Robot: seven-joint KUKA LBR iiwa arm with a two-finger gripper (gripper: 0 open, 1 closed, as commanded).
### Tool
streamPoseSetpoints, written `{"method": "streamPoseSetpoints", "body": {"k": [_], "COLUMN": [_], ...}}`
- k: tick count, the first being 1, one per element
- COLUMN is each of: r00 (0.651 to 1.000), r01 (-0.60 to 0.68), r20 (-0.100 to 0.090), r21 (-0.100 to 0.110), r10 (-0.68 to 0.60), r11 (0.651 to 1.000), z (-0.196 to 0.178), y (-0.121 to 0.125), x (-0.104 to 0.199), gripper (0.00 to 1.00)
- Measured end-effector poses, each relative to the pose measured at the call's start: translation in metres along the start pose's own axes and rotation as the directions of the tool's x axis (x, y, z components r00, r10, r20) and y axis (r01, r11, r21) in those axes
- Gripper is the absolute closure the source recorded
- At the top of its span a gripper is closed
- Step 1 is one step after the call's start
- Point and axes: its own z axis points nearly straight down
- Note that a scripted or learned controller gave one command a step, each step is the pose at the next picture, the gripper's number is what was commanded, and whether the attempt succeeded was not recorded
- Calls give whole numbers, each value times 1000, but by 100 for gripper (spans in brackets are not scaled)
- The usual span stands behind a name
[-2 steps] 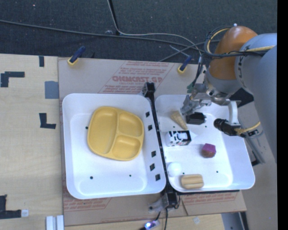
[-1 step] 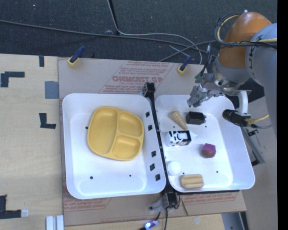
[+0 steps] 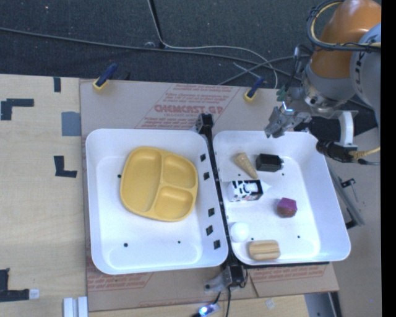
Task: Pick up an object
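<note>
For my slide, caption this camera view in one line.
KUKA arm's gripper hovers at the right bin's far rim above six small objects; a yellow divided plate lies in the left bin.

You have one camera here, fixed above the bench (image 3: 37,186) and looking down on it at a slant. It stands far enough away that both white bins fit inside the picture, the left bin (image 3: 99,204) toward 9 o'clock and the right bin (image 3: 328,186) toward 3 o'clock. The far side of the bench, with a dark floor (image 3: 74,18) and cables (image 3: 204,49) behind it, lies at 12 o'clock; the near edge is at 6 o'clock. The arm (image 3: 343,43) enters from about 2 o'clock, and you see it partly cut by the frame.
</note>
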Motion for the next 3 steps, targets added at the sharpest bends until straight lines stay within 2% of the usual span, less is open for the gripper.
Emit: {"method": "streamPoseSetpoints", "body": {"k": [3], "r00": [1000], "r01": [3], "r20": [-1], "r21": [9], "r10": [-3], "r11": [1000], "z": [32], "y": [-93], "x": [157], "gripper": [100]}}
